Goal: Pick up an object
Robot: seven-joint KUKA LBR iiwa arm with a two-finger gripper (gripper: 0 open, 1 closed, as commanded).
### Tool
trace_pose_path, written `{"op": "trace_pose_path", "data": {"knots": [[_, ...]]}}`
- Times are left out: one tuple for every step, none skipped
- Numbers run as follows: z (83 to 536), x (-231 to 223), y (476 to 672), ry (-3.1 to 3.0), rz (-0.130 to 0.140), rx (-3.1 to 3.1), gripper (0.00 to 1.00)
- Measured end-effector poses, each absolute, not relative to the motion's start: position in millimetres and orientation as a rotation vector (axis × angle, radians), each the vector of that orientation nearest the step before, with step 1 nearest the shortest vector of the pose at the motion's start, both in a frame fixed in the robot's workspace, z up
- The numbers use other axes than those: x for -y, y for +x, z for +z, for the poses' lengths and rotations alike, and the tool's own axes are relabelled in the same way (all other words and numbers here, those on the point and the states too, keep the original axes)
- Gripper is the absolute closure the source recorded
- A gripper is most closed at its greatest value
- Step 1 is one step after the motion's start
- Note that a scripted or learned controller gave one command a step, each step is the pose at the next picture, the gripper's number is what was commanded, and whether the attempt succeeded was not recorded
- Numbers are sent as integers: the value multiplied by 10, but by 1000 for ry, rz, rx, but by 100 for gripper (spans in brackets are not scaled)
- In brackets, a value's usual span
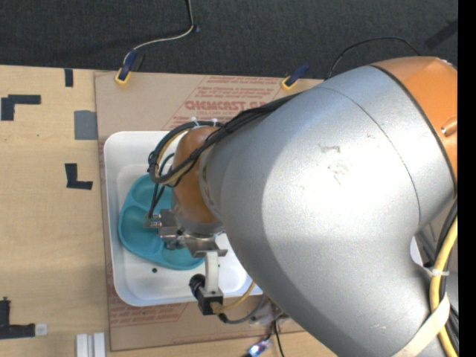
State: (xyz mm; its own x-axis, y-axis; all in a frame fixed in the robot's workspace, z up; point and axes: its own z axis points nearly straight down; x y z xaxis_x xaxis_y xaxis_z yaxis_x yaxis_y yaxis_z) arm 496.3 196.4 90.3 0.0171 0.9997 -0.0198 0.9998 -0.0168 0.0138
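Note:
A teal, rounded soft-looking object [145, 222] lies in the left white bin [123, 151], towards its left and middle. My arm reaches down into this bin from the right, and the orange band and wrist hide the gripper's tips. The gripper body [178, 233] sits right over the teal object's right part, touching or very near it. The arm covers whether anything is between the fingers.
The big grey arm link [327, 214] covers the right bin and most of the bench's right half. Cardboard [223, 99] lies under the bins. Black cables [160, 162] loop by the wrist. Black tape marks dot the wooden bench at left.

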Motion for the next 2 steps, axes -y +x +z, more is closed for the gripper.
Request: {"op": "trace_pose_path", "data": {"knots": [[889,-2137,5222,2223,-29,-2188,100],[1059,-2214,5498,2225,-23,-2225,100]]}}
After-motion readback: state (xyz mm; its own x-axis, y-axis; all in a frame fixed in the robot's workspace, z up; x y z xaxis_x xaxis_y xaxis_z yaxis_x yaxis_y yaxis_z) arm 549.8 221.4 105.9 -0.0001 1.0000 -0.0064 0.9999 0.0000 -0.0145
